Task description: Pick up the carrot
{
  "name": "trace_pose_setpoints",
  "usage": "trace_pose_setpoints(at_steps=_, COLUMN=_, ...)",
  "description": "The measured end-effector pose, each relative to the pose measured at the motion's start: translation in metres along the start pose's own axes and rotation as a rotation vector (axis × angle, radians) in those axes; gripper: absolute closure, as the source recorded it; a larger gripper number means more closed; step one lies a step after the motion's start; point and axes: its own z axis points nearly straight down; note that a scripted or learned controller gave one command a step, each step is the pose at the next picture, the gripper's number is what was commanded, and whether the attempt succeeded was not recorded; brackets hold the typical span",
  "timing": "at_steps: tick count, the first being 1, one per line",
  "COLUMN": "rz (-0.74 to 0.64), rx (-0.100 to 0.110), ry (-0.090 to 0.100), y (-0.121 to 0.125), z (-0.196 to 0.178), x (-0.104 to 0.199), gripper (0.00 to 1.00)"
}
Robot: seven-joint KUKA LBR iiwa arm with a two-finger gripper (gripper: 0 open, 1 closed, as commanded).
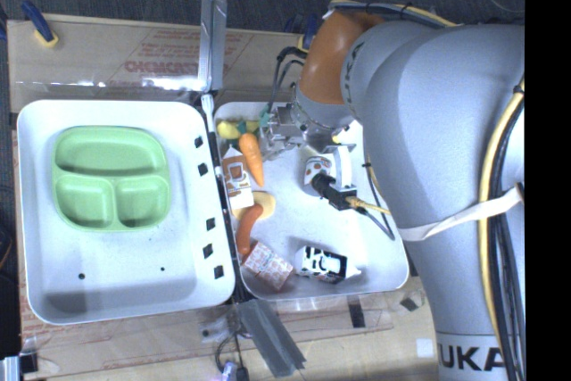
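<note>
You have two shallow white plastic bins on the bench: the left bin (36,272) carries one pale green three-compartment tray (111,177); the right bin (384,268) carries the rest. One orange tapered carrot (252,156) lies near that bin's left wall, toward the far corner, long axis running far-to-near, thick end far. One yellow-green fruit (228,129) sits just beside its thick end. One black-and-white toy (323,263) lies near the bin's front edge. The end effector (278,128) hangs just right of the carrot; whether it is open, you cannot tell.
</note>
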Motion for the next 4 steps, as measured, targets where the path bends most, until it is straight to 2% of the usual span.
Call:
trace_pose_setpoints(at_steps=1, rz=-0.001, rx=-0.002, ry=0.004, y=0.000, z=0.000, x=0.002, gripper=0.00)
trace_pose_setpoints(at_steps=2, rz=-0.005, rx=0.005, ry=0.004, y=-0.001, z=-0.007, x=0.002, gripper=1.00)
trace_pose_setpoints(at_steps=3, rz=0.033, rx=-0.004, ry=0.006, y=0.011, z=-0.101, x=0.015, gripper=1.00)
trace_pose_setpoints(at_steps=4, rz=0.032, rx=-0.003, ry=0.006, y=0.010, z=-0.100, x=0.015, gripper=0.00)
